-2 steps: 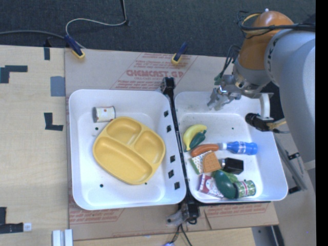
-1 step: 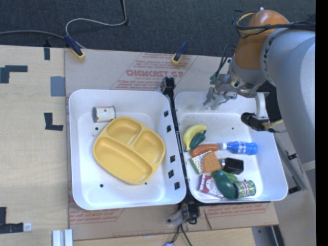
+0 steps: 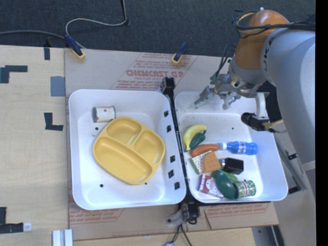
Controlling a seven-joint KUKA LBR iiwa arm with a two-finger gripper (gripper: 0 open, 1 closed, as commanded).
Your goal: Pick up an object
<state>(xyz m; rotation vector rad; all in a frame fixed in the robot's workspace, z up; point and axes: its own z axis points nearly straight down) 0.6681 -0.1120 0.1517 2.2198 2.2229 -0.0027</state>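
Observation:
My gripper (image 3: pixel 214 101) hangs over the back of the right bin (image 3: pixel 266 186), fingers spread apart with nothing between them. In front of it lies a cluster of objects: a yellow banana (image 3: pixel 191 135), a red hot dog (image 3: pixel 204 149), a blue bottle (image 3: pixel 240 147), a toast slice (image 3: pixel 210 162), a black block (image 3: pixel 233 165), a green vegetable (image 3: pixel 224 183) and a small can (image 3: pixel 246 188). The banana is the nearest of these to the fingers.
The left bin (image 3: pixel 82 188) holds a yellow divided plate (image 3: pixel 128 149) and a small white cup (image 3: pixel 103 113) lying at its back left. A black divider (image 3: pixel 171 132) separates the bins. Blue and yellow clamps (image 3: pixel 75 47) sit on the cardboard behind them.

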